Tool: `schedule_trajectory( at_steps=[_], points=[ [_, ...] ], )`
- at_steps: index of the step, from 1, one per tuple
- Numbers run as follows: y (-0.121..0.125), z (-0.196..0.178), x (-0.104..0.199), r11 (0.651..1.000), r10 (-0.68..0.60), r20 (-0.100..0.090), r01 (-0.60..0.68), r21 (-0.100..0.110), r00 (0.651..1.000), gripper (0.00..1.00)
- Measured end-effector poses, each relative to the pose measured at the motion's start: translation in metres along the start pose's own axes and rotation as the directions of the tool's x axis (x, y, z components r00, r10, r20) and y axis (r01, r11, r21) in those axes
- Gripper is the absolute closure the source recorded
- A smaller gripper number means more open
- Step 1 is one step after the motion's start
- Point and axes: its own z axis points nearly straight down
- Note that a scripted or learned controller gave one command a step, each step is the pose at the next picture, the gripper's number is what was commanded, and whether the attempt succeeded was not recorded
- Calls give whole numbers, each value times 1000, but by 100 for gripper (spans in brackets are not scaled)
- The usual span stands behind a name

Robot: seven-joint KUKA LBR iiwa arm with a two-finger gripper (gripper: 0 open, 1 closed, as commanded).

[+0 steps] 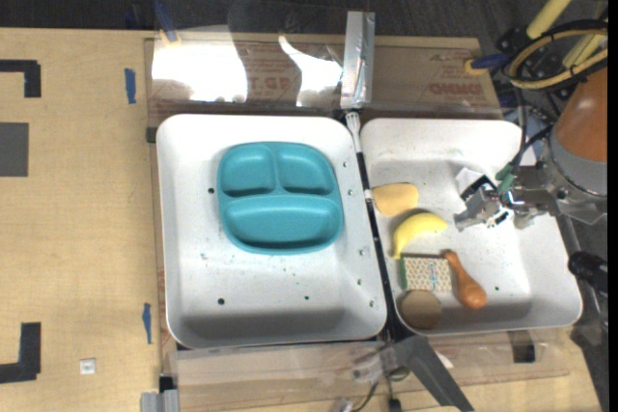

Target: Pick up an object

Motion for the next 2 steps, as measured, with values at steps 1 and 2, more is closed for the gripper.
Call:
schedule_trajectory(
  at_steps=[1, 2],
  points=[
    [13, 78, 12, 982, -188, -1, 188, 3, 982, 0],
    [-5, 149, -32, 981, -194, 3, 194, -16, 981, 0]
  ],
)
